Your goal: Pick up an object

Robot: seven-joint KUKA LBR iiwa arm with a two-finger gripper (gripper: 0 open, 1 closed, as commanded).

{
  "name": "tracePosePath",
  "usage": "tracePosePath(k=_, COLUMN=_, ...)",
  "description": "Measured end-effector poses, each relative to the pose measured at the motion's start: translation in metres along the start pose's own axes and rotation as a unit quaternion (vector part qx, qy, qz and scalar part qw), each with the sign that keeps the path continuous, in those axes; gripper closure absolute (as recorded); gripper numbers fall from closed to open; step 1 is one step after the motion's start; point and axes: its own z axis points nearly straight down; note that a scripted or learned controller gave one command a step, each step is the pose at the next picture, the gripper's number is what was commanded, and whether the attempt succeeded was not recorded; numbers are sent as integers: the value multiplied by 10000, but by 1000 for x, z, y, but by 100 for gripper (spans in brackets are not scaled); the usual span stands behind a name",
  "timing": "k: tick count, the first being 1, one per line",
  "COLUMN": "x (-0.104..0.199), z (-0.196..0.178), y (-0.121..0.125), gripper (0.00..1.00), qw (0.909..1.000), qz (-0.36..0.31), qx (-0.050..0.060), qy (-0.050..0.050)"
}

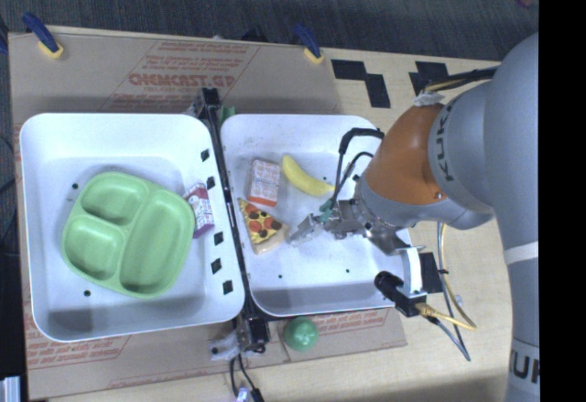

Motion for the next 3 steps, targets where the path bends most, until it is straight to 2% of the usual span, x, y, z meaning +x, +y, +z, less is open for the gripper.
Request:
tracePosePath(k=1, x=0, z=-10, y=1, gripper=100, qw=10000, qz=-28, qx=-3, qy=-9)
tracePosePath(k=2, x=-6, z=-120, y=-32, gripper=100, qw=10000, qz=20, qx=-29, qy=-10)
tracePosePath(k=3, x=28, z=-111, y=-31, gripper=100, qw=10000, qz=-6, qx=-18, qy=-5)
